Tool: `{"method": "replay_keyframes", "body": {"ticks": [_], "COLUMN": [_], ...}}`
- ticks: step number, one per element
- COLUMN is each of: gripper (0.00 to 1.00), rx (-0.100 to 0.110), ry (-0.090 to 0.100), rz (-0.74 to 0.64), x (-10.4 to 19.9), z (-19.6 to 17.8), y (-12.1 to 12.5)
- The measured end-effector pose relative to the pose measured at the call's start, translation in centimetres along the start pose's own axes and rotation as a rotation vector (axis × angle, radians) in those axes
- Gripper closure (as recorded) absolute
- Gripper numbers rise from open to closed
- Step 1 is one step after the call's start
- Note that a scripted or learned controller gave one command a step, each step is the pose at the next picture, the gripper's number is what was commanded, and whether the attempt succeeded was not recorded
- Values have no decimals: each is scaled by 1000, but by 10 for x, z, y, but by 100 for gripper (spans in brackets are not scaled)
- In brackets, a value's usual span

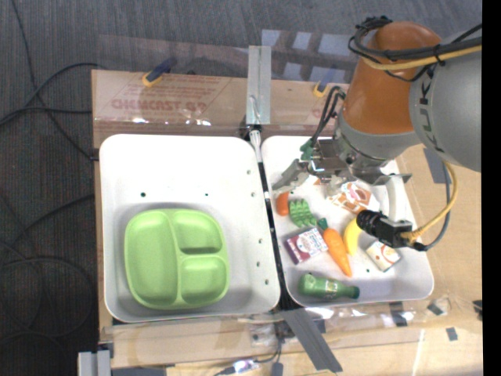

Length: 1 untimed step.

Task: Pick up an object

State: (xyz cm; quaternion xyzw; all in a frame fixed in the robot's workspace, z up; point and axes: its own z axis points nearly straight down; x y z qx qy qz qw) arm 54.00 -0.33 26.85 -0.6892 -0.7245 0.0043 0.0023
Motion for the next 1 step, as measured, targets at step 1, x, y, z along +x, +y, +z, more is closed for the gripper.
{"method": "replay_keyframes", "body": {"ticks": [1], "gripper": [100], "rx": [-8], "ry": [-1], "rz": [-142], "x": [9], "z": [15], "y": [51]}}
